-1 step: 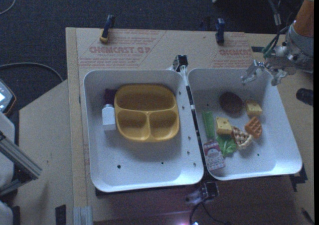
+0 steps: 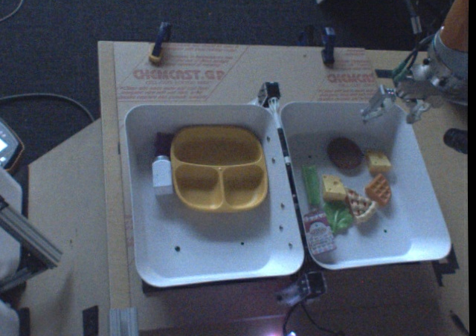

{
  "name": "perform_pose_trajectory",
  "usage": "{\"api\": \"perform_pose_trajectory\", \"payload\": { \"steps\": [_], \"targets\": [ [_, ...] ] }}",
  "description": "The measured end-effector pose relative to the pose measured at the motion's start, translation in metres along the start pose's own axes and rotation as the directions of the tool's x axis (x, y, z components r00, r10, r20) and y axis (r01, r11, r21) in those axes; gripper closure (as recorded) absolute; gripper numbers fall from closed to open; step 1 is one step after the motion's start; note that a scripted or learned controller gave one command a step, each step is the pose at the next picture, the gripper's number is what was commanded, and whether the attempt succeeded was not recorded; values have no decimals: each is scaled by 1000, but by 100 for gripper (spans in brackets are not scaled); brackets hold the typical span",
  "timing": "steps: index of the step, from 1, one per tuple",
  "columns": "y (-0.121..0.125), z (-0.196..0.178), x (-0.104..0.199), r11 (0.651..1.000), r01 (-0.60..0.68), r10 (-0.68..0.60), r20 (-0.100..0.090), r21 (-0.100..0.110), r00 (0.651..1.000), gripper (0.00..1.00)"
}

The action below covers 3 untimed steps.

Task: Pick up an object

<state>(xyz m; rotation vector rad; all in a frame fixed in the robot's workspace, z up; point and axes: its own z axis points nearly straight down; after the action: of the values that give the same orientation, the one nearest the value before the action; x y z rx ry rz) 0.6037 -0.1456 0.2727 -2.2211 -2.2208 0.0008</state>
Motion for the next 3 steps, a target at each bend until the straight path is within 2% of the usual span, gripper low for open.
{"api": "perform_pose_trajectory", "payload": {
  "steps": [2, 3],
  "targets": [
    [1, 85, 2, 1000, 0, 0, -1, 5, 1000, 0],
    [-1, 148, 8, 1000, 1, 0, -2, 6, 1000, 0]
  ]
}}
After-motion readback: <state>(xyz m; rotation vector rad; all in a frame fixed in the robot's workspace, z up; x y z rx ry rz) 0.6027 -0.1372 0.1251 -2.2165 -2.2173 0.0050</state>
